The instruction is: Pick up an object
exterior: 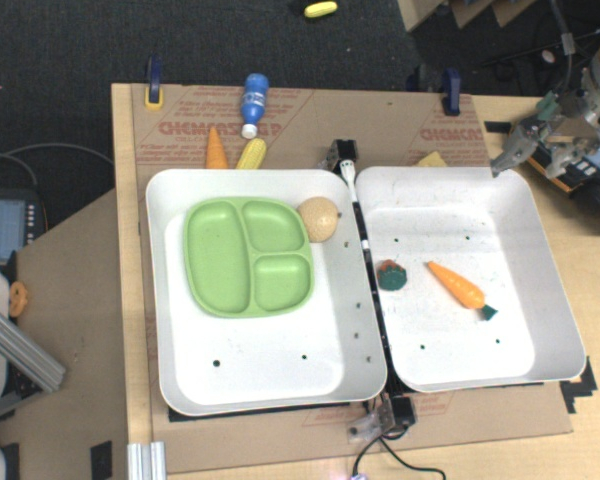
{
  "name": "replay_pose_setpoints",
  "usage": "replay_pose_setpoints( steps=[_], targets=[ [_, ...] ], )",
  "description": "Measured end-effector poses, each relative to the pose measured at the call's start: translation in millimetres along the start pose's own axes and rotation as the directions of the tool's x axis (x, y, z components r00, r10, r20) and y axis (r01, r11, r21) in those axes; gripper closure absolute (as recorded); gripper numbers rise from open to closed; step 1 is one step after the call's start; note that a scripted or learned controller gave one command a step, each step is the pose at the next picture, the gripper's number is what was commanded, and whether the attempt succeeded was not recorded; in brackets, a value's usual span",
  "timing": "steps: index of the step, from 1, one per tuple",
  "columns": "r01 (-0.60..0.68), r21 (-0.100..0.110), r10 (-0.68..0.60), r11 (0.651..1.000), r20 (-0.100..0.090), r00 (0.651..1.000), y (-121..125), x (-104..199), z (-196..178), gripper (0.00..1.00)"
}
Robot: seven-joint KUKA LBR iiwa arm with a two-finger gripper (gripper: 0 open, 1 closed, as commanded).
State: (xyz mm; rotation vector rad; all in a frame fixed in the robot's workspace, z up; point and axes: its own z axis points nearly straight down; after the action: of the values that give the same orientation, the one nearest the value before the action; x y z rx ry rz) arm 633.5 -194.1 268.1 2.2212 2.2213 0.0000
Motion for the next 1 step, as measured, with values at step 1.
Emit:
replay_pose_setpoints(
  steps=[1],
  targets=[
    [0.002, 0.015, -0.002, 1.0, -0.006, 1.0, -35.0, 42.5, 134.1, 0.0]
  ],
)
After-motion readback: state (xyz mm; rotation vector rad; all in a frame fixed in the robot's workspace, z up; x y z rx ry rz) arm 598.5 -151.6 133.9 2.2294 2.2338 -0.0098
